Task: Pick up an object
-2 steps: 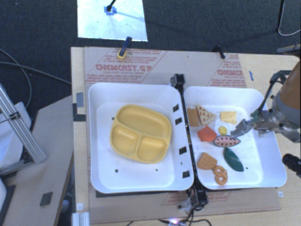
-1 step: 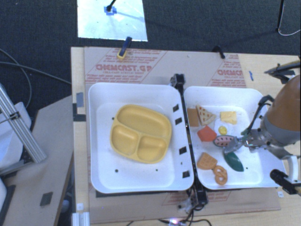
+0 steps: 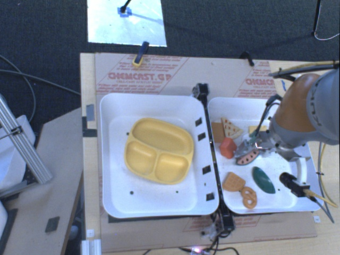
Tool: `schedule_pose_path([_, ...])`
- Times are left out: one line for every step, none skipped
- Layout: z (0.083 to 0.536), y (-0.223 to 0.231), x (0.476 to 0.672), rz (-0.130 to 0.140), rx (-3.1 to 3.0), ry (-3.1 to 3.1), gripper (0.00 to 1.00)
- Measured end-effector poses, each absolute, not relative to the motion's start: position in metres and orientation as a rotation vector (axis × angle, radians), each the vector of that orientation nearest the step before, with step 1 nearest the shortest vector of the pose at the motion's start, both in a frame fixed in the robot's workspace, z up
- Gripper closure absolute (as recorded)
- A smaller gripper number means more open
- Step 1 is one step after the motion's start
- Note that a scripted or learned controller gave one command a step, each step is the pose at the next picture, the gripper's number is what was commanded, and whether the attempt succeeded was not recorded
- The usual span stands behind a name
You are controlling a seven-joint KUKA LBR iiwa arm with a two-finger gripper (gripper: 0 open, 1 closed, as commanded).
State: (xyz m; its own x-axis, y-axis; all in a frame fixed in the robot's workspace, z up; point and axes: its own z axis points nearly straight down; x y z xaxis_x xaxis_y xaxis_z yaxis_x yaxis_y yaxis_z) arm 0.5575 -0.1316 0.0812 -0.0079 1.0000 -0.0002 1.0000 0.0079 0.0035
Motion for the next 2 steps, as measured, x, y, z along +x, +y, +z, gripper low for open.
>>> schedule_pose_path([0.095,-0.134,0.556,0.003,2.214,2.224,1.00])
schedule_pose_path([0.085,-0.082,0.580,0.003,2.211,2.228,1.00])
